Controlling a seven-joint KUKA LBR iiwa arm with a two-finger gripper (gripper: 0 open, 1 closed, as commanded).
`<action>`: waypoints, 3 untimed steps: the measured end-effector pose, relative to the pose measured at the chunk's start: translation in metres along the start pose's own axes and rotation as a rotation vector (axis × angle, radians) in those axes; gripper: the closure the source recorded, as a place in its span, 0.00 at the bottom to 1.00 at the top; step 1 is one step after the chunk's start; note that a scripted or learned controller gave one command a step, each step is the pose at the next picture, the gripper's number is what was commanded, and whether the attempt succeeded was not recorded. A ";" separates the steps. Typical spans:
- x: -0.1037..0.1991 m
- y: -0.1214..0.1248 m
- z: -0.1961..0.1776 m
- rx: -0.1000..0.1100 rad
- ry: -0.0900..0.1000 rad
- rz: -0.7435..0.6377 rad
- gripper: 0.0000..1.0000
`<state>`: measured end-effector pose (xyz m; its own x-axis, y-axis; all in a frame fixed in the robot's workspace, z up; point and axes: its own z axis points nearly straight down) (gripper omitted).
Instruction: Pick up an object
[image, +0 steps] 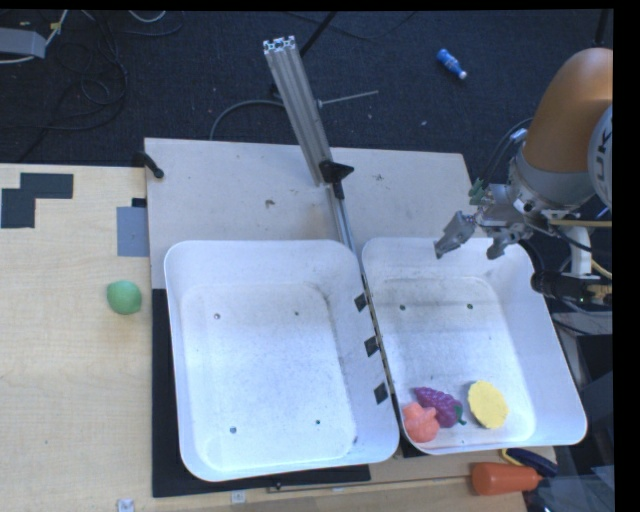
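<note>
Three small items sit bunched in the near corner of the right bin (535, 320): an orange lump (421, 423), a purple piece (438, 401) touching it, and a yellow disc (488, 404) just beside. Shapes are too small to ID, and no labels are readable. The gripper (471, 243) hovers over the bin's far rim, well apart from them; fingers spread, nothing between. Arm cut off at the right edge. The left bin (190, 330) has speckled white walls. A green ball (124, 297) is on the wood to the left.
</note>
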<state>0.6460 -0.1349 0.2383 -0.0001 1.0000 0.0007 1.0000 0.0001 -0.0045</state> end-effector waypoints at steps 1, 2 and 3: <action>-0.005 0.002 0.044 0.000 0.000 0.000 0.00; 0.002 0.002 0.089 0.000 0.000 0.000 0.00; 0.001 0.003 0.077 -0.004 -0.001 0.001 1.00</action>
<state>0.6486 -0.1344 0.1617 0.0013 1.0000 -0.0003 1.0000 -0.0013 -0.0001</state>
